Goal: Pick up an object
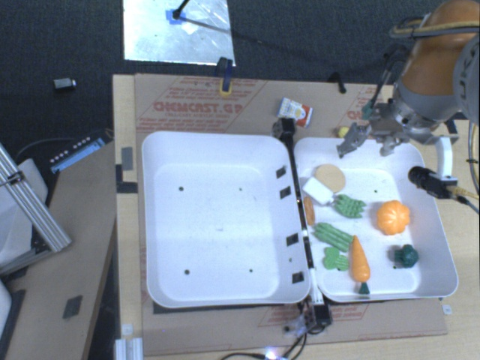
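Note:
My gripper (368, 145) hangs above the back edge of the right bin (431, 235), open, with nothing between its fingers. Below it in that bin lie a tan round biscuit (329, 177), a white block (318, 192) and a green leafy piece (348, 205). Further forward are an orange fruit (393, 217), a green pod (334, 236), a carrot (359, 257), a small green piece (335, 259) and a dark green broccoli (406, 256). A thin orange piece (308, 210) lies against the bin's left wall.
The left bin (217, 223) stands beside the right one, joined by a black divider (294, 201). Behind the bins a small white and red packet (295, 111) lies on the cardboard. A yellow clamp (224, 77) and a metal sheet (178, 21) sit further back.

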`<state>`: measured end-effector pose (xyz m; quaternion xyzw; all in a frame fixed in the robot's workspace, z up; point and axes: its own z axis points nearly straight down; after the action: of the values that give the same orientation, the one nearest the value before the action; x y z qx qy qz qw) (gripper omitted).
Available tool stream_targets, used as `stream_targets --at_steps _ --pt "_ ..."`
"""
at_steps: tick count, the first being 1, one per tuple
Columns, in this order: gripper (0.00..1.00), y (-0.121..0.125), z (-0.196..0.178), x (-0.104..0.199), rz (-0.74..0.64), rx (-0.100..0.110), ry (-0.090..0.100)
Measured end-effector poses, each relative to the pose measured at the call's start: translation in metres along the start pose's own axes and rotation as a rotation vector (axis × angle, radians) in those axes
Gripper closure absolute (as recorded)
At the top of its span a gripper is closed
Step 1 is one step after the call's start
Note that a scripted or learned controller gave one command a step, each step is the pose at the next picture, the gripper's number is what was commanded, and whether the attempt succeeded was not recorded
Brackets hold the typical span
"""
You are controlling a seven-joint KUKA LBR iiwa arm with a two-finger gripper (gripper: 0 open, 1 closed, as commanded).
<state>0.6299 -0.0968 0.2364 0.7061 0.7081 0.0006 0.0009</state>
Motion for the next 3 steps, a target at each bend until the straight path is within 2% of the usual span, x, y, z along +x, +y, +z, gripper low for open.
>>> stream_targets --at_steps 1,2,3 --pt "0.0 -0.073 0.089 -0.069 0.01 0.012 0.0" --pt "0.0 -0.148 0.142 -0.033 0.002 0.011 0.005" --pt "1.0 -0.143 0.128 -0.035 0.002 -0.001 0.0"
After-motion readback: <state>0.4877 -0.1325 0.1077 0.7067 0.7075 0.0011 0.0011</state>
